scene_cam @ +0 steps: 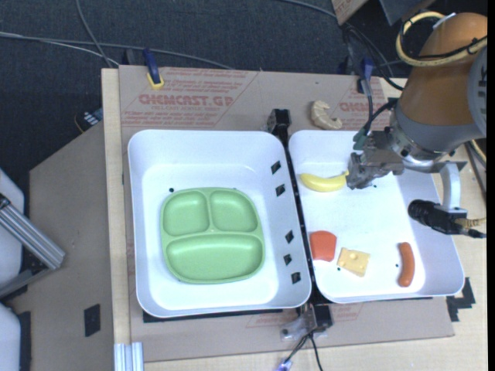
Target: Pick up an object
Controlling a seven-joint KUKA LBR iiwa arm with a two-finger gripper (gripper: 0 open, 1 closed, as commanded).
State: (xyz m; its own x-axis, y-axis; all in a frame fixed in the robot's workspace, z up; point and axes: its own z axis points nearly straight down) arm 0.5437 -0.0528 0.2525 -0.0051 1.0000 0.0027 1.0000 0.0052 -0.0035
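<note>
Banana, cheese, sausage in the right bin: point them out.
banana (322,182), camera view, middle of its curve
cheese (354,262), camera view, centre of the top face
sausage (405,264), camera view, mid-length

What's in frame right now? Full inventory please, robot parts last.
bins: 2, white, side by side on the bench
divided plate: 1, light green, three compartments, in the left bin
banana: 1, yellow, right bin, upper left, next to the gripper
red block: 1, red-orange, right bin, lower left
cheese wedge: 1, yellow with holes, right bin, just right of the red block
sausage: 1, red-orange, right bin, lower right
tan curved item: 1, beige, on the cardboard above the right bin; too small to identify
clamps: 2, blue and yellow, at the cardboard's top edge
arm: 1, grey with orange band, entering from the right
gripper: 1, dark grey, over the right bin at the banana's right end
</note>
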